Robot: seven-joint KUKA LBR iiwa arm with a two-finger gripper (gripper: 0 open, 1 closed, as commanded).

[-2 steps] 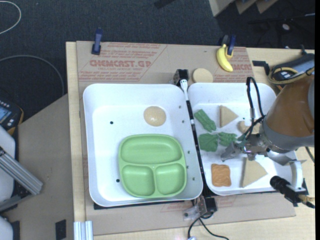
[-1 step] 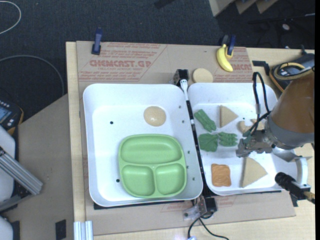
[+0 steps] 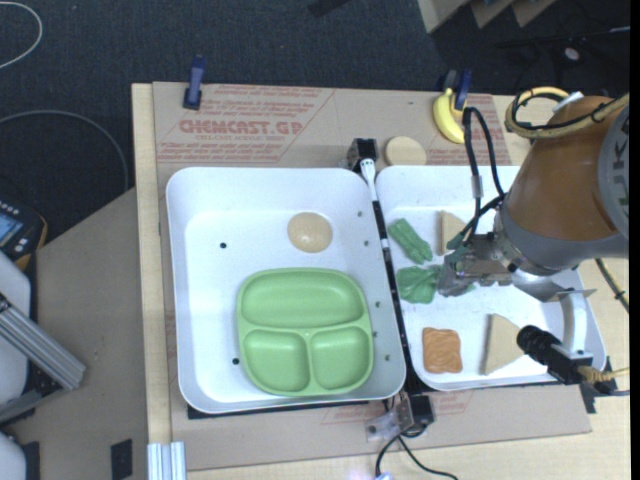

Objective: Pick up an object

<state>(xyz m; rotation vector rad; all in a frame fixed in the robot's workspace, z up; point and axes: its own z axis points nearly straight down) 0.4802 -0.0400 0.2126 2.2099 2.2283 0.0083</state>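
Green and lumpy, a small leafy-looking piece lies in the right bin near its left wall, just at the tip of the gripper; its surface looks crumpled and soft, darker than the plate in the other bin. A second green piece, longer and paler, lies just above it, apart from the gripper. How the jaws stand cannot be told: they are small, grey and blurred against the wrist, and whether they touch the lumpy piece is unclear too. The arm's orange band and grey wrist cover much of the right bin's far side. A tan wedge is half hidden behind the cable and wrist, and another pale wedge is partly overlapped by a black part of the arm. An orange-brown square lies in full view near the front. In the left bin sit a green divided plate and a beige round piece.
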